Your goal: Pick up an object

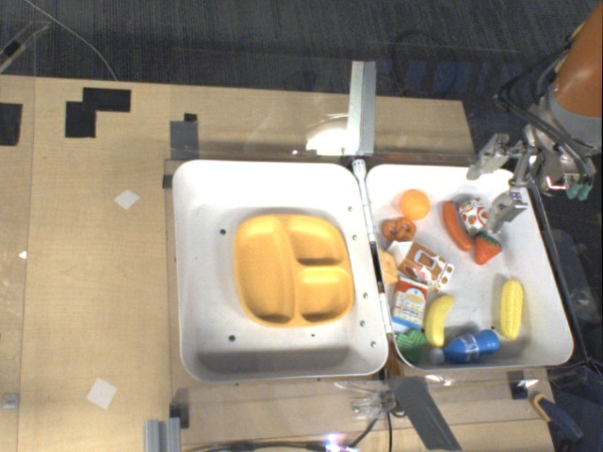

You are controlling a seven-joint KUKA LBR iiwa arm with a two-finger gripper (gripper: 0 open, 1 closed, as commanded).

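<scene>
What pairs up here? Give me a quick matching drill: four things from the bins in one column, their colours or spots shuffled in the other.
Things:
1. tray
2. ball
3. bottle
4. corn

Places:
A. right bin, near its front edge, blue
B. right bin, near its far edge, orange
C. left bin, middle, yellow with compartments
D. right bin, by its right wall, yellow and upright in the view

Pairs: 1-C, 2-B, 3-A, 4-D
</scene>
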